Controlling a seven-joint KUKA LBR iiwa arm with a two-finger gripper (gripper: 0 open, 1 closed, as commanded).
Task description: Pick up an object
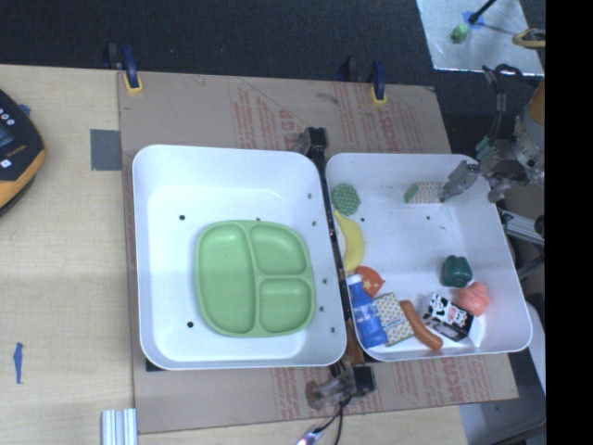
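Observation:
My gripper [457, 181] hovers at the far right corner of the right bin [408, 239], coming in from the right edge. Just left of it lies a small pale speckled green piece [423, 193]. Further objects lie in this bin: a round green textured disc [346, 197], a yellow banana [351, 239], an orange-red piece [370, 280], a blue bottle [366, 315], a patterned cracker [394, 319], a sausage [422, 327], a black-and-white cow toy [449, 315], a pink toy [474, 297] and a dark green toy [455, 270]. Nothing is seen held.
The left bin [157, 248] holds a green divided plate [253, 278]. A yellow and black device [14, 151] sits at the bench's left edge. Clamps [377, 80] hold the cardboard at the back. The middle of the right bin is bare white floor.

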